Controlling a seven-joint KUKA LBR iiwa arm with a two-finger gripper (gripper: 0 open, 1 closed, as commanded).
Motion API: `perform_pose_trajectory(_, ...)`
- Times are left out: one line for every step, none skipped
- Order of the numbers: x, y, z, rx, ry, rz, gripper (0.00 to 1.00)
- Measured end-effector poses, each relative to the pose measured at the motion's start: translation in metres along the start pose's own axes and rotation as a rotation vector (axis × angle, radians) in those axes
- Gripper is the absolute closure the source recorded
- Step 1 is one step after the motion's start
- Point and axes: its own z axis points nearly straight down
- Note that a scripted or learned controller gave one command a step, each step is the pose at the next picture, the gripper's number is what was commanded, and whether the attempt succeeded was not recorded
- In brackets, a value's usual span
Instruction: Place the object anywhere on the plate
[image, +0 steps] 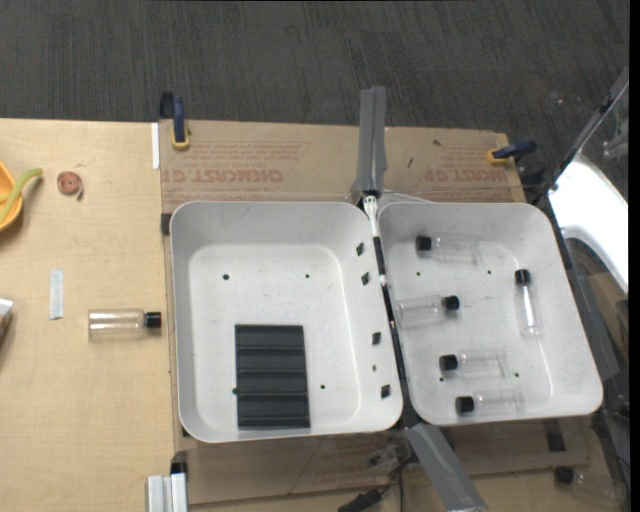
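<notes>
- Pincer: state can't be told from this view, so no grasp is claimed. With no pincer fix, places are given vs. the arm's side (view right).
- Pale curved arm part (592, 205) is seen at the right edge, just outside the right bin (480, 332).
- Five clear vials w/ black caps are spread flat on the right bin's floor, all apart from each other:
  - far vial (447, 249), cap pointed away from the arm side.
  - mid vial (428, 307), close to the wall shared w/ the other bin, cap toward the arm side.
  - arm-side vial (526, 302), laid near-to-far, cap at its far end.
  - lower vial (478, 365), cap away from the arm side.
  - nearest vial (492, 404), by the bin's near wall, cap away from the arm side.
- Black ribbed plate (270, 377) is laid flat in the left bin (270, 262), in its near half, well apart from every vial in the right bin. Nothing is seen on it.
- Both bins are set side by side on a cardboard sheet (250, 165), which is held by a blue clamp (170, 108) at one far corner & another clamp (510, 152) at the other.
- Grey post (372, 140) is seen at the far end of the bins' join.
- Sixth vial (118, 321) is laid on the wooden bench (80, 420), beyond the left bin, farthest from the arm side.
- Also on the bench: small round disc (68, 183), yellow item (10, 195) cut by the frame edge, white strip (56, 295).
</notes>
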Motion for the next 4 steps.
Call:
perform_pose_trajectory(0.059, 0.057, 0.001, 0.001, -0.001, 0.083, 0.0)
perform_pose_trajectory(0.02, 0.067, 0.001, 0.0, 0.0, 0.127, 0.0)
perform_pose_trajectory(0.076, 0.051, 0.001, 0.002, 0.0, 0.367, 0.0)
perform_pose_trajectory(0.013, 0.041, 0.001, 0.003, 0.0, 0.475, 0.0)
